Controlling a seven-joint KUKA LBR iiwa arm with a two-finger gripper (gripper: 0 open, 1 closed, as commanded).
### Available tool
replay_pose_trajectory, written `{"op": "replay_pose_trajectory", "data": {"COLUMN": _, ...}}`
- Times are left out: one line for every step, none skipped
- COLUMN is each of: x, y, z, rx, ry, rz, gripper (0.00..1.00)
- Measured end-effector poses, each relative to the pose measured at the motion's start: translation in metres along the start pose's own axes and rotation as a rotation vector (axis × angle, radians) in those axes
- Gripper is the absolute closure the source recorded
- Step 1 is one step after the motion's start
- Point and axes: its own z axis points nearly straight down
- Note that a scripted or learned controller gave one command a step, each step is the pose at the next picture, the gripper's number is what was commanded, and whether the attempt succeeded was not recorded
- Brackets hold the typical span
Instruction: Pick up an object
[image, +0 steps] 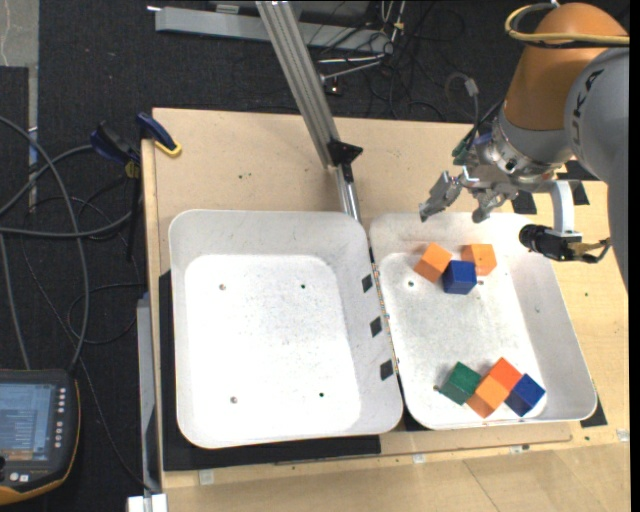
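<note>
My gripper (459, 203) hangs open above the far edge of the right bin (500, 330), with nothing between its fingers. Just below it in that bin lie an orange block (434, 262), a blue block (460, 277) touching it, and a second orange block (480, 258) to the right. At the bin's near right corner sits another cluster: a green block (462, 382), an orange block (494, 387) and a blue block (525, 394), all pressed together.
The left bin (270, 330) lies beside the right one, with black clips along their shared edge. A slanted metal pole (310, 95) crosses the bench's back. A black fitting (545, 240) sticks out at the right bin's far right.
</note>
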Motion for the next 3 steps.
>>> {"op": "replay_pose_trajectory", "data": {"x": 0.000, "y": 0.001, "z": -0.003, "rx": -0.005, "ry": -0.002, "rz": -0.001, "gripper": 0.00}}
{"op": "replay_pose_trajectory", "data": {"x": -0.001, "y": 0.003, "z": 0.040, "rx": -0.001, "ry": -0.001, "rz": 0.000, "gripper": 0.00}}
{"op": "replay_pose_trajectory", "data": {"x": -0.004, "y": 0.002, "z": 0.104, "rx": 0.000, "ry": -0.001, "rz": 0.002, "gripper": 0.00}}
